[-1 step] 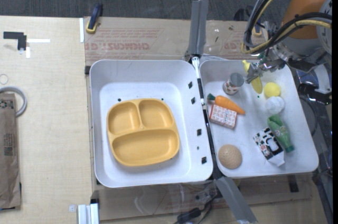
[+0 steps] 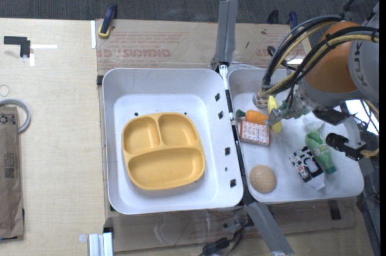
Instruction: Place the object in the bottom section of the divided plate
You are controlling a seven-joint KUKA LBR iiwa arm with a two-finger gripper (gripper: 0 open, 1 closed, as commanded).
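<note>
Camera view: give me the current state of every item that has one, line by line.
divided plate: upright in the left bin, sections bare.
left bin: holds the plate.
right bin: holds the loose items.
tan round object: resting on the right bin floor, untouched.
red-and-white packet: lying flat in the right bin.
orange piece: lying by the packet.
green item: lying on its side.
gripper: low over the right bin; jaws unclear.
</note>
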